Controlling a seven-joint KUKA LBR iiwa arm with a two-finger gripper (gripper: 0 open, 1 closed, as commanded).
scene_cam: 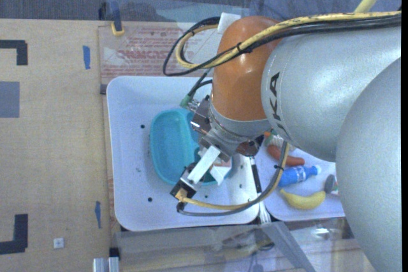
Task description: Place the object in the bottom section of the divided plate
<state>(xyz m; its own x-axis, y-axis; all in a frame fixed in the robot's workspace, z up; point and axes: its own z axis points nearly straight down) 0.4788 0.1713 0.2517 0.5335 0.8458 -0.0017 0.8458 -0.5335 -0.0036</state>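
**Arm over the turquoise plate, grip hidden**

The grey arm with its orange band [306, 86] covers the right and centre of the frame. Under it we count two white bins: the left bin [127, 111] at centre and the right bin [290, 213] at lower right.

One turquoise plastic divided plate [167, 143] lies in the left bin, partly under the wrist. The gripper [220, 153] hangs over the plate's right side, and we cannot tell how open it is or whether it holds anything.

The right bin holds one yellow banana [303, 199], one blue bottle [299, 174] and one red-orange piece [277, 151]. We judge the banana a likely object: light, stiff and smooth, best pinched across its middle.
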